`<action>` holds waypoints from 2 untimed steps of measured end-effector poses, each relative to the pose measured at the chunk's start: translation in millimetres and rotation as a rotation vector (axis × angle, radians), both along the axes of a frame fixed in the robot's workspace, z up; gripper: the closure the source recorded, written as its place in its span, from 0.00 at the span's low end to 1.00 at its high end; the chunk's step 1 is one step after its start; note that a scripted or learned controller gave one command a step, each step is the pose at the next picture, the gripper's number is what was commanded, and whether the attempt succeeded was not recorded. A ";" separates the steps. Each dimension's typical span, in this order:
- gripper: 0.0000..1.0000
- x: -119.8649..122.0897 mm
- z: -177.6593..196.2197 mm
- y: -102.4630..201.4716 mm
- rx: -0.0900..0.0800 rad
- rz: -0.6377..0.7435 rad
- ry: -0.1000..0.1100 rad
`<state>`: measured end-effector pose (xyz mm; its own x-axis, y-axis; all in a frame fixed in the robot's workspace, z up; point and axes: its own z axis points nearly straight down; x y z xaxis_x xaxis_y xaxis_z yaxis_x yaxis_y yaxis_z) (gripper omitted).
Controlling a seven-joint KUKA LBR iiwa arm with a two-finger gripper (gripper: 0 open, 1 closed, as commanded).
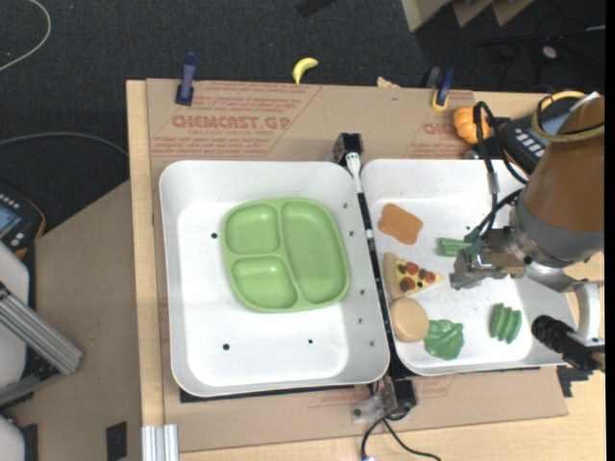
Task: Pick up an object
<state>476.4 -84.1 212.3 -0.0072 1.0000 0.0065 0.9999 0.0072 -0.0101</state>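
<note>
While the arm reaches in from the right, the scene reads as follows.

Task things: toy foods lie loose in the right bin point(437, 173)
Pizza slice point(411, 275): left of the bin's middle, long axis roughly left-right, tip toward the right, crust toward the divider
Orange piece point(400, 223): above the pizza slice, apart from it, long axis slanting down to the right
Tan round piece point(408, 319): below the pizza slice, touching the leafy green piece point(444, 338)
Ridged green piece point(504, 322): near the bin's lower right, long axis nearly up-down
Small green piece point(453, 247): just left of the tool, long axis left-right
Tool point(471, 262): low over the right bin, between the pizza slice and the arm; I cannot tell how its jaws stand
Left bin point(192, 334): carries a green divided plate point(285, 254), three compartments
Worktop point(240, 118): brown cardboard sheet, clamped with blue clips along the far edge
Room: dark carpet, cables, a yellow banana-shaped toy point(305, 67) beyond the cardboard
</note>
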 end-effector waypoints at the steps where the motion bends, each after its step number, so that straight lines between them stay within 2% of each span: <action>1: 1.00 3.5 32.8 61.9 -0.006 -0.003 -0.014; 2: 1.00 2.6 31.9 156.3 -0.004 0.003 -0.012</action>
<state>479.1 72.2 244.2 -0.0101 0.9999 0.0020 0.9999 0.0101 0.0018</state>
